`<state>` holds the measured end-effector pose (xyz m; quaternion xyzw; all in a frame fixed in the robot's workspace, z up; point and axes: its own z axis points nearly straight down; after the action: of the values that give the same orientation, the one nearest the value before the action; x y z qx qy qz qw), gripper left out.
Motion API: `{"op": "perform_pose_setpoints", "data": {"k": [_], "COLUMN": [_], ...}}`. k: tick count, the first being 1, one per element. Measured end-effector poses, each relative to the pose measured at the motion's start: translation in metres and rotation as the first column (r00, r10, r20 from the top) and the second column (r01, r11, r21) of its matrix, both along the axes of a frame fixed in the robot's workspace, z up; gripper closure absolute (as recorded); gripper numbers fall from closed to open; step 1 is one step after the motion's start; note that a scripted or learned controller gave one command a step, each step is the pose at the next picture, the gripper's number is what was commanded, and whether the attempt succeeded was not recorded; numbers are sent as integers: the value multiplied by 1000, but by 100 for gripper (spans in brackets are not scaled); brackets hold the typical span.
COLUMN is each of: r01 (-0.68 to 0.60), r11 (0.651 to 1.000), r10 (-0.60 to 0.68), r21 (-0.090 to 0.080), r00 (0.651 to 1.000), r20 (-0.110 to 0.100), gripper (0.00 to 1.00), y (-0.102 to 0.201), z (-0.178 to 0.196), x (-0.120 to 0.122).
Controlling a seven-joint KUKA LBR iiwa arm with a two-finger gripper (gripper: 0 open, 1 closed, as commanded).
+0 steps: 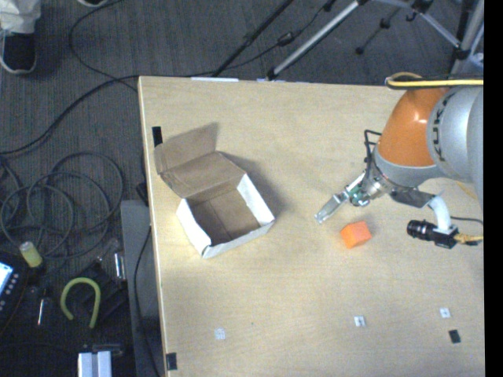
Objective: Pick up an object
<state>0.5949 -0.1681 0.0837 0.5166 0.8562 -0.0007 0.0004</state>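
A pale wooden worktop (314,305) fills the centre and right of the frame, with dark carpet and cables at left. The arm (432,136) enters from the right edge, partly cut off. Its jaws (326,209) point left at mid-right; too small to tell whether apart. An orange block (355,235) lies just below-right of them, apart. An open box (216,203) sits centre-left.

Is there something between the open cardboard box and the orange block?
Only bare tabletop and the gripper tip, seen from the overhead camera view, separate the cardboard box and orange block.
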Motion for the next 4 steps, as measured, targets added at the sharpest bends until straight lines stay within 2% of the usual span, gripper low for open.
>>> {"op": "perform_pose_setpoints", "data": {"k": [1,2,3,4], "r01": [-5,-6,-287,-125], "r11": [1000,1000,958,992], "r10": [5,6,287,125], "r21": [2,5,2,2], "r00": [1000,1000,958,992], "r20": [-2,-1,1,-1], "gripper": [0,100,100,100], "y": [-1,0,87,133], "z": [0,8,100,129], "x": [-93,-92,-63,-27]}}
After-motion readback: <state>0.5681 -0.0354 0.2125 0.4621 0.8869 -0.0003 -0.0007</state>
